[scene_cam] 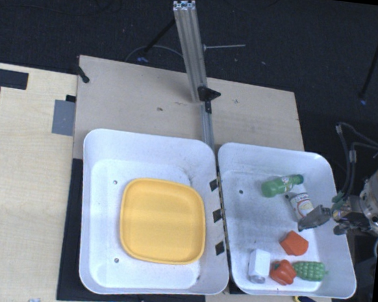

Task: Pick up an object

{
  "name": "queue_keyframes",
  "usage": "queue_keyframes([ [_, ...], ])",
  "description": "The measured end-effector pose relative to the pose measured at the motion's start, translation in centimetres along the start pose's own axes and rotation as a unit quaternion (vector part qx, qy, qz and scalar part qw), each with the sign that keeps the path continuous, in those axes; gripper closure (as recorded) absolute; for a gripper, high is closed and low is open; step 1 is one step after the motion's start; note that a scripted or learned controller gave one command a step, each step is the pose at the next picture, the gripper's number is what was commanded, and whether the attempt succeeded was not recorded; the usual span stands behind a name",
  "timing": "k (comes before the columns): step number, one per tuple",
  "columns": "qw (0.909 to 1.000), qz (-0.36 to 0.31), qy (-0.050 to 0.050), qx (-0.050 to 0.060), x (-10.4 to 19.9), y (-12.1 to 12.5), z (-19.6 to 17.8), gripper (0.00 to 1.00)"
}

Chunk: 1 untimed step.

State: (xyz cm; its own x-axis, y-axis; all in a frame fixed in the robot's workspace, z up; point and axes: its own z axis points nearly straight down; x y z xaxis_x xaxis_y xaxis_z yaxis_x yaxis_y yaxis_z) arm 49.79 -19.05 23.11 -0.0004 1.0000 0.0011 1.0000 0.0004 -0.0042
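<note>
The right bin (256, 164) holds several small objects. A green bottle (281, 186) lies near its back, with a small white labelled bottle (300, 203) beside it. An orange-red block (294, 243) sits lower down. Near the front lie a red pepper-like toy (283, 272), a green knobbly toy (309, 270) and a small white box (259, 265). My gripper (326, 224) hangs over the bin's right side, just right of the white bottle and above the orange-red block. Its fingers stand open with nothing between them.
The left bin (106, 150) holds a yellow square plate (163, 221). A metal rail (193, 44) slants up from the bins' divider at the back. The bench's tan board lies behind both bins.
</note>
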Motion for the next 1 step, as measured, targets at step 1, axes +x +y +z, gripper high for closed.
queue_keyframes([
  [1,1.0000,0.000,0.000,0.000,0.32,-0.31,4.31,0.00],
])
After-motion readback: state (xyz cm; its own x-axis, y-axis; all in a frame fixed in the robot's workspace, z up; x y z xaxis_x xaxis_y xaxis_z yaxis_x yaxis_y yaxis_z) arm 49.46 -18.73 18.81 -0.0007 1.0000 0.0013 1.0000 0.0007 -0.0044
